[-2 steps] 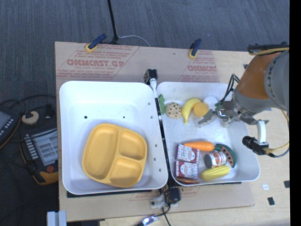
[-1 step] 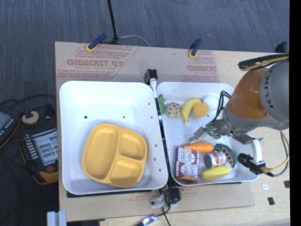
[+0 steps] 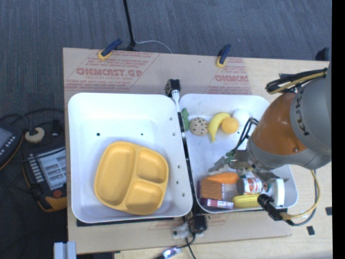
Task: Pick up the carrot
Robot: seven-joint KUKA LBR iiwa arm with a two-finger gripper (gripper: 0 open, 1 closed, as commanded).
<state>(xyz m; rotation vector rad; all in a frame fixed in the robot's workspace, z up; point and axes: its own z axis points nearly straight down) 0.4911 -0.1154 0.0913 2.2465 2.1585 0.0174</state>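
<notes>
Low over the right bin, the arm's hand is poised just above the carrot, which lies beside the can; its grip cannot be told.

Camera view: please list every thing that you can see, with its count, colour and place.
divided tray: 1, yellow, left bin
carrot: 1, orange, right bin, under the gripper
banana: 1, yellow, right bin, far part
orange ball: 1, orange, beside the banana
cookie: 1, tan with dark dots, left of the banana
box: 1, brown, near the front of the right bin
can: 1, red and white, right of the carrot
clamps: 2, blue and yellow, far edge
gripper: 1, grey, above the carrot
</notes>
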